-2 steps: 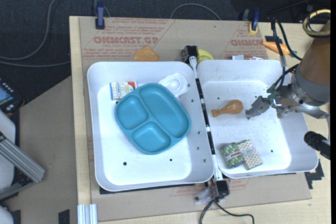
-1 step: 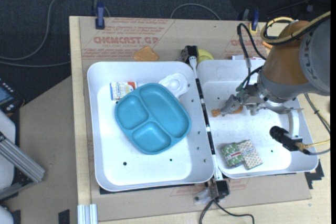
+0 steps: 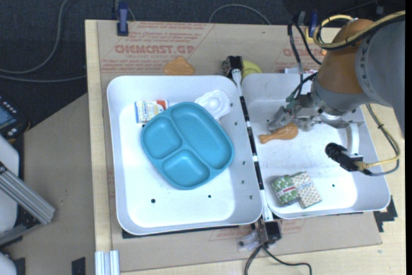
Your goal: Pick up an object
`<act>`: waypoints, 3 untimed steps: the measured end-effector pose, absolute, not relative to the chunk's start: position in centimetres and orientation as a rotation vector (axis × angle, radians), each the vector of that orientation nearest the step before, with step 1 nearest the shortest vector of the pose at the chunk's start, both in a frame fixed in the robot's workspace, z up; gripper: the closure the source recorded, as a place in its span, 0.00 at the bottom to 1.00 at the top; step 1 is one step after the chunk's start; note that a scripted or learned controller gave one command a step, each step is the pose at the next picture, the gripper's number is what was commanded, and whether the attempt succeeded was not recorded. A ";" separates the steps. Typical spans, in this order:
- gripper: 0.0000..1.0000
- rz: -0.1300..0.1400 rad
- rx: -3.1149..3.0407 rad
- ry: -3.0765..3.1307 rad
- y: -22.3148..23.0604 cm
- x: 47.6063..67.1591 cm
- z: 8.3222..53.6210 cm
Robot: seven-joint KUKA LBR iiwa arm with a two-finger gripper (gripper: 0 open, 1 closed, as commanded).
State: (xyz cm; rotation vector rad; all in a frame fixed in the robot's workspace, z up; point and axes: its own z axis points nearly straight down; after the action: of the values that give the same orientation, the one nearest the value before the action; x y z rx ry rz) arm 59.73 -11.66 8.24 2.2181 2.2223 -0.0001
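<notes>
From the overhead camera you see the gripper (image 3: 288,115) low in the right bin (image 3: 335,199), just above the orange drumstick-shaped toy (image 3: 280,134) — whether its claw is open or has any hold, you cannot tell. Nearer you than the toy lies a green-patterned packet (image 3: 295,189). Left of the toy, the other bin (image 3: 129,158) holds a blue divided plate (image 3: 186,145).
</notes>
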 end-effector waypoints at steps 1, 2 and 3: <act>1.00 0.003 2.218 2.220 -11.6 59.7 9.5; 0.00 0.002 2.219 2.220 -11.6 59.7 9.5; 0.00 -0.003 2.223 2.227 -9.3 57.6 8.4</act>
State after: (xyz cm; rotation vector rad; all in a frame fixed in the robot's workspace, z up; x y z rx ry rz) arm 57.55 -9.30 8.37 2.2234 2.2267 -0.0028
